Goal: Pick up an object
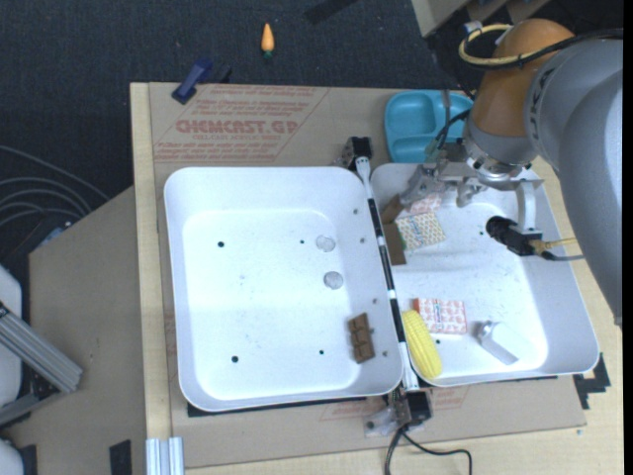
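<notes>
**A:** Where is the tool?

**B:** The tool hangs low at the far end of the right bin, well beyond the corn, which lies along that bin's near left wall. I cannot tell whether the tool is released or clenched.

**A:** What might it pick up?

**B:** Probably the packet, a patterned one lying flat on the bin floor. It is beyond the corn, right under the tool. I cannot tell if they touch. A brown strip lies just beside the packet, on the same side as the corn.

**A:** What could go wrong?

**B:** The packet looks thin and flat, so the tool may skid over it and close on nothing. It could also catch the brown strip instead, or shove the packet against the bin wall.
</notes>
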`<state>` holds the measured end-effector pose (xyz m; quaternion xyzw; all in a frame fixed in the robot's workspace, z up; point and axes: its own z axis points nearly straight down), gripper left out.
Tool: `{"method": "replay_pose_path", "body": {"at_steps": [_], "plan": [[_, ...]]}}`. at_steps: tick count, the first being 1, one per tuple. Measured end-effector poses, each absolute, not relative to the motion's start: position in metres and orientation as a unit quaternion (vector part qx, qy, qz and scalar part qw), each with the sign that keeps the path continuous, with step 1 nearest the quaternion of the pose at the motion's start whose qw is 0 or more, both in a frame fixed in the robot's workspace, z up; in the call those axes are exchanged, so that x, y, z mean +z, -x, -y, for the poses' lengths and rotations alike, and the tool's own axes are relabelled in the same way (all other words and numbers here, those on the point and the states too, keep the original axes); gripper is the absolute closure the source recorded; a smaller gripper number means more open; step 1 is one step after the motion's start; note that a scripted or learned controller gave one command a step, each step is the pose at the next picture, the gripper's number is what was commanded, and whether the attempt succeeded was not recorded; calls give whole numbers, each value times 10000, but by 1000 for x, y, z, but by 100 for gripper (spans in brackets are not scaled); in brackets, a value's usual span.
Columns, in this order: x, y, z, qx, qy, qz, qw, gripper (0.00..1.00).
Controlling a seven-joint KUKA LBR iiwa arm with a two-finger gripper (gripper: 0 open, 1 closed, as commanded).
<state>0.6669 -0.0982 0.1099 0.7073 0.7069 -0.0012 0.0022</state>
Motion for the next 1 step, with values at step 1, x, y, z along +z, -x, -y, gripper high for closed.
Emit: {"method": "replay_pose_path", "body": {"at_steps": [1], "plan": [[120,-668,98,-4,-7071,-7071,38,100]]}}
